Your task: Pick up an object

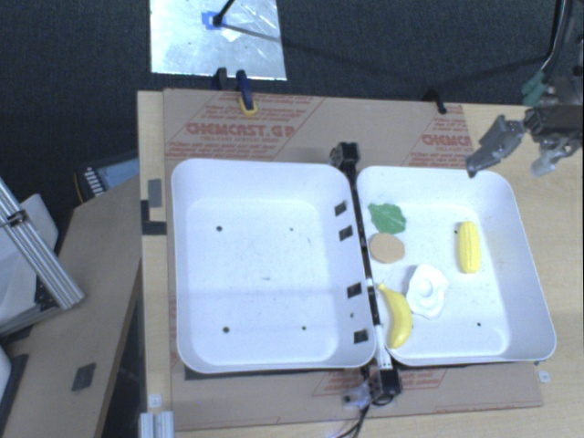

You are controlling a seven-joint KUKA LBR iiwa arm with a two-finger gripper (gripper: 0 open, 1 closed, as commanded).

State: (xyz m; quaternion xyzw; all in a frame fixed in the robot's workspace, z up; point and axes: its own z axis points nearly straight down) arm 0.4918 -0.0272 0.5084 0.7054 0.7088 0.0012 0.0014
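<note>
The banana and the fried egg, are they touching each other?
Touching. In the camera view the banana lies against the lower left edge of the fried egg, with no white bin floor between them.

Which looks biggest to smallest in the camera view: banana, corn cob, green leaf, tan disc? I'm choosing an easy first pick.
1. Curved yellow plastic banana, longest.
2. Yellow toy corn cob, shorter and straight.
3. Flat green plastic leaf and round tan disc: these look about alike, so I won't rank them.

End effector at upper right, fingers spread
</note>
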